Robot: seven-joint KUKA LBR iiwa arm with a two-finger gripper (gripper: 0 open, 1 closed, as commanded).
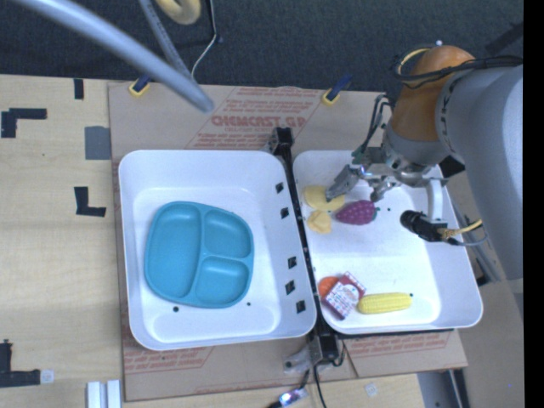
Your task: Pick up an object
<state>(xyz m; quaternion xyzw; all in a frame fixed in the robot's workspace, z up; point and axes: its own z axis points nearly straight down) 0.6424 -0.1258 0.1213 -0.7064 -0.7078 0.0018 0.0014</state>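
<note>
gripper (360,187) just above purple grapes (356,212); corn (384,303) nr front

Even, fairly bright overhead light; white bins (212,164) glare mildly w/ soft shadows (edges faint). Grey bar (102,32) at top left blurs, out of focus.

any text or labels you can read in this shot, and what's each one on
"CHEMCAST GP", in red, partly legible, printed on the brown cardboard sheet behind the two white bins.
Fainter repeated red print on the same sheet, along its far and near edges: too blurred to read.
The small red and white packet in the right bin carries print: too small to read.
No other readable text.
</note>
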